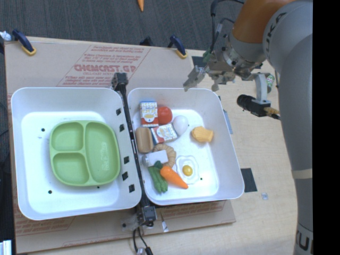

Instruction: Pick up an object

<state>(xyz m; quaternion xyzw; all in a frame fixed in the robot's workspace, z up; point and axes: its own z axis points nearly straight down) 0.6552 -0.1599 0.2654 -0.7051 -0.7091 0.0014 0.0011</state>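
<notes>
The right bin (pixel 229 158) holds a heap of toy food: a juice carton (pixel 149 112), a red tomato (pixel 165 115), a white egg (pixel 181 124), an orange cheese wedge (pixel 202 135), a bread roll (pixel 143 139), a carrot (pixel 174 177), a fried egg (pixel 187 170) and green beans (pixel 158 178). My gripper (pixel 203 84) hangs above the far rim of this bin, behind the egg and cheese. It is open, its fingers spread apart with nothing between them.
The left bin (pixel 21 142) carries a green divided plate (pixel 85 153). Cardboard lies under both bins, held by clamps (pixel 178 45) at the far edge. A small orange carrot (pixel 140 2) lies on the dark floor beyond the bench.
</notes>
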